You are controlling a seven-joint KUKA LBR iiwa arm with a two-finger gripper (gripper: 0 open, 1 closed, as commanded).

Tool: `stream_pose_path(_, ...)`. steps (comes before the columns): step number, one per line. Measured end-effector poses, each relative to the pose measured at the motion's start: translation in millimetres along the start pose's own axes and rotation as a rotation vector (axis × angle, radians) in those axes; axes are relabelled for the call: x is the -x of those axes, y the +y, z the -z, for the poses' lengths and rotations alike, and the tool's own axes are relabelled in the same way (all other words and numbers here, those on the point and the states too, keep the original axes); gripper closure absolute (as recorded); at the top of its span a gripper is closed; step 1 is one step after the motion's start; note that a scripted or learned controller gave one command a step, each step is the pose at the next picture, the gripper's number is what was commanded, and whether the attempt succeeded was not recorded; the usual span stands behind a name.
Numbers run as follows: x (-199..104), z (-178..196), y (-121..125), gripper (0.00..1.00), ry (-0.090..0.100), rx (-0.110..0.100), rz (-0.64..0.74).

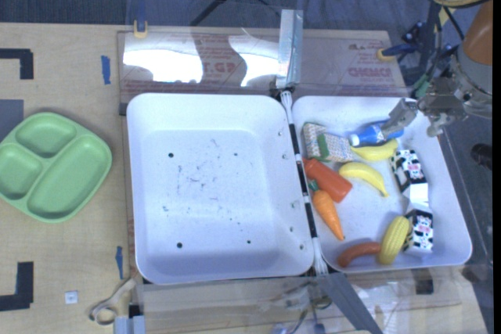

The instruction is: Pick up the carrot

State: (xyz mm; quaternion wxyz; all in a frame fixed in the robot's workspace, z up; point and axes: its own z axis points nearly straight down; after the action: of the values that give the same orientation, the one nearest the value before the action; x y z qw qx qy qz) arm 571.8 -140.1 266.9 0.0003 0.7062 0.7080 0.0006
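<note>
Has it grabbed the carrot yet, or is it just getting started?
Nothing looks done yet: the tapered orange carrot lies untouched in the right-hand shallow white bin, against its left wall. In hand: the grey two-finger gripper hangs over the bin's far right corner, gripping nothing. Left: reaching the carrot, gripping and lifting it.

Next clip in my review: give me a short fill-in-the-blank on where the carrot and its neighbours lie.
1. The carrot lies in the ____ bin, beside the divider.
2. The red pepper touching the carrot's upper end lies nearer the ____ edge of the view than the carrot.
3. The tray left of both bins is coloured ____.
4. The claw is above the bin's ____ corner, apart from the carrot.

Missing words: right; top; green; upper right
</note>
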Motion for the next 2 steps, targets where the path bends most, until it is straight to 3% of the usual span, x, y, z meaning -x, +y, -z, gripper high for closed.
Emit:
stream_pose_path(1,-38,-112,-9,0.00,0.000,-0.001,0.135)
stream_pose_path(2,-109,-82,10,0.00,0.000,0.002,0.338)
